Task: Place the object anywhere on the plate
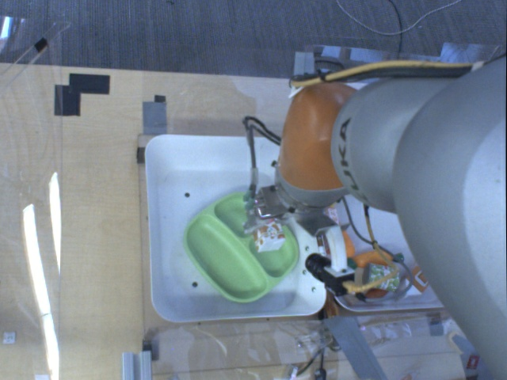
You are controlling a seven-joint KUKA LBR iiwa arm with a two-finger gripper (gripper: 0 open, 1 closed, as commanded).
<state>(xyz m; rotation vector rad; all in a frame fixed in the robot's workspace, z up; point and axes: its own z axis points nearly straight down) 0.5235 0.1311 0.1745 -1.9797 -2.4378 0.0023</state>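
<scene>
A green divided plate (230, 260) lies in the left white bin (170, 212). A small white carton with red and green print (269, 236) sits over the plate's right compartment. My gripper (264, 210) is right above the carton, touching or nearly touching its top. The big grey arm with its orange band (313, 145) reaches in from the right and hides the wrist.
The right bin (396, 299) is mostly covered by the arm; orange and green items (376, 275) lie in it. A black cable (253, 145) loops off the wrist. Bare bin floor lies left of and behind the plate.
</scene>
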